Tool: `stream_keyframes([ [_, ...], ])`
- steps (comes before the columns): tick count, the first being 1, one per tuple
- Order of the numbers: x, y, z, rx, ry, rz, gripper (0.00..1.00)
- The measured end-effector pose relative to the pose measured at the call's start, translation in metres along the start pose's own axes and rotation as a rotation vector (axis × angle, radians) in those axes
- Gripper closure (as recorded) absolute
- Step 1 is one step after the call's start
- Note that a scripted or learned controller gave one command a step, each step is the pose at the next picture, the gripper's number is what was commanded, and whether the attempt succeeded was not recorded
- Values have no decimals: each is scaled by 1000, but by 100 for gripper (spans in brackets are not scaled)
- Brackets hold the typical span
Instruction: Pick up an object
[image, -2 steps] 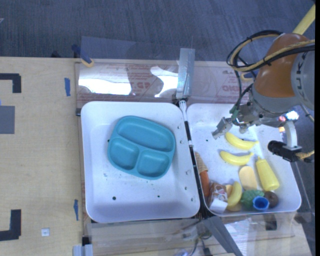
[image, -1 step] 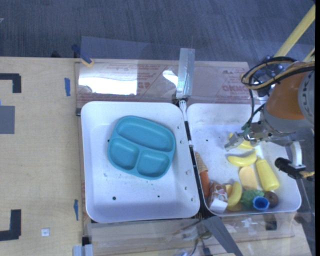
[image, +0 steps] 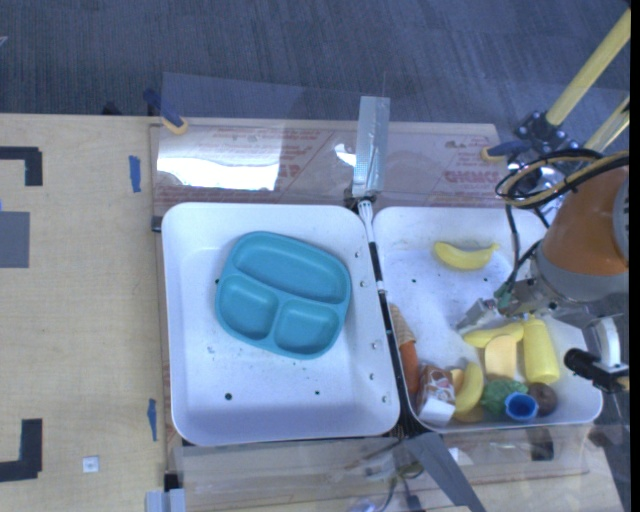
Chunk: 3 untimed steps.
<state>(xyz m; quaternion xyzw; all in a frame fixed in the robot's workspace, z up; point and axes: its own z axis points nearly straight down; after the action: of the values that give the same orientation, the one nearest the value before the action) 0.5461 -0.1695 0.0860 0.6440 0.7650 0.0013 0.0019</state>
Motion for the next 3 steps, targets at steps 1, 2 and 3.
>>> stream_keyframes([
  [1, -1, 54, 1, -1, -2, -157, 0],
  [2, -9, 113, 2, 25, 8, -302, 0],
  [3, 23, 119, 2, 20, 3, 443, 0],
])
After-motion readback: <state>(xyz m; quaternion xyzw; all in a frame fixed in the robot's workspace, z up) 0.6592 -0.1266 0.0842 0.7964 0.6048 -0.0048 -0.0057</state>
